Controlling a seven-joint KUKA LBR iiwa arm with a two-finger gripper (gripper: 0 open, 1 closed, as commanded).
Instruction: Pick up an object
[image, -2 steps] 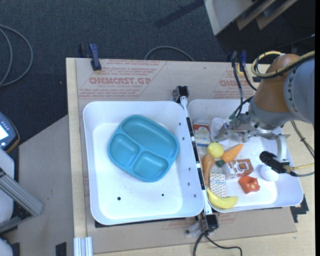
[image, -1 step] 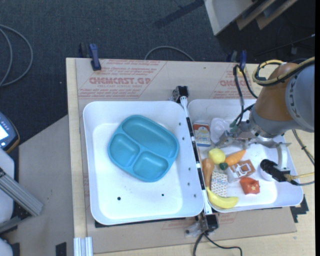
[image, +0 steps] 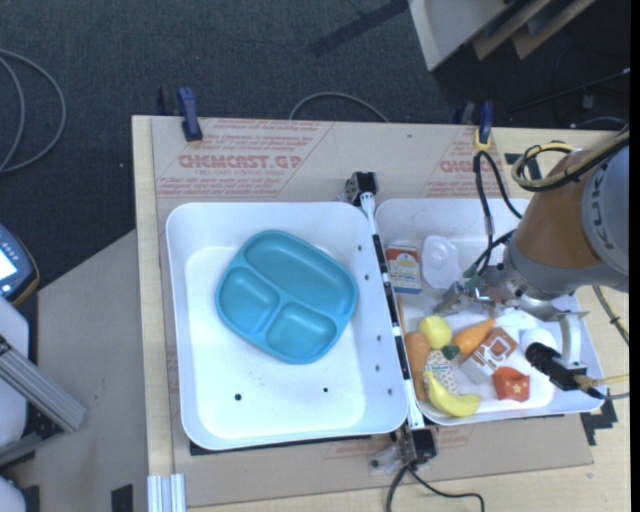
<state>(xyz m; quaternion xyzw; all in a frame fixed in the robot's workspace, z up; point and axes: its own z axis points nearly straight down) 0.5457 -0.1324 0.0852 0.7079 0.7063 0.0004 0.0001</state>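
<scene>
So on the left, the shallow white plastic bin (image: 190, 330) holds a light blue three-compartment plastic plate (image: 287, 295), lying flat and a bit askew near the middle, well apart from everything else. Looks like that side is just the drop-off spot.

The right white bin (image: 400, 215) is where the clutter is: a small red-and-white carton (image: 403, 268) by the divider, a clear plastic cup-like thing (image: 438, 259) next to it, then a yellow lemon (image: 436, 331), an orange carrot (image: 474, 337), a yellow banana (image: 450, 400) and a red toy pepper (image: 511, 384), all bunched toward the near edge, some touching.

The grey arm with the orange band (image: 560, 235) leans in from the right, and its end effector (image: 483, 291) sits low just above the carrot and lemon, probably lining up on one. Can't tell how wide it stands; nothing visibly gripped. Both bins rest on the pale wooden tabletop (image: 250, 160).
</scene>
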